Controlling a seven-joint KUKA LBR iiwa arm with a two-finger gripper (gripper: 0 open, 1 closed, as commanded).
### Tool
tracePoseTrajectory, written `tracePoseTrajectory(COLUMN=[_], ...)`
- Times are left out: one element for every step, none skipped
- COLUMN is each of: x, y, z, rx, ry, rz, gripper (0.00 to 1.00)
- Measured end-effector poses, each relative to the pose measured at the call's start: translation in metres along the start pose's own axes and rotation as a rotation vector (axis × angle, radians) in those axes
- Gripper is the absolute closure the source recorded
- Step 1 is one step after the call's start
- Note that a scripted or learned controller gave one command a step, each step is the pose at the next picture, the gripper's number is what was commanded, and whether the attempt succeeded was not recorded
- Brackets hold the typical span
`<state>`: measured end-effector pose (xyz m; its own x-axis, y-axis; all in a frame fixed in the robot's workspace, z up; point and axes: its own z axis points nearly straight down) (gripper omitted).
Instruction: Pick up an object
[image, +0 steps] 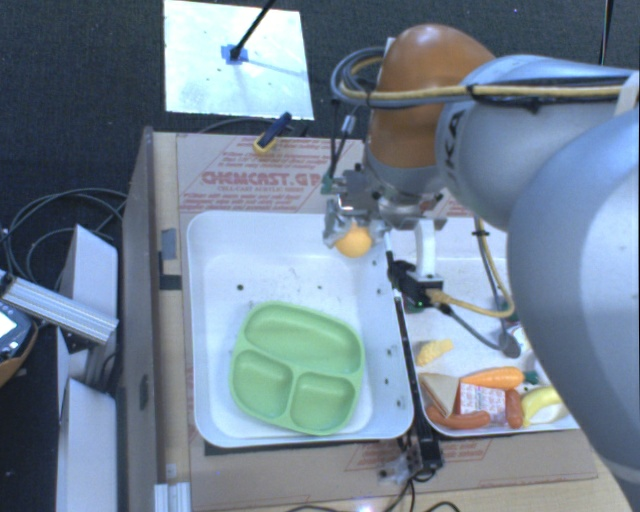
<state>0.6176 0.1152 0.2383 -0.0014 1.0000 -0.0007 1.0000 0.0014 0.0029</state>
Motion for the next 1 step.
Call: tracePoseTrajectory(x=[-0.0647], y=[-0.0219], z=[0.0548], rx=[0.004], ry=[-0.001], rz=[0.001], gripper=[1.00])
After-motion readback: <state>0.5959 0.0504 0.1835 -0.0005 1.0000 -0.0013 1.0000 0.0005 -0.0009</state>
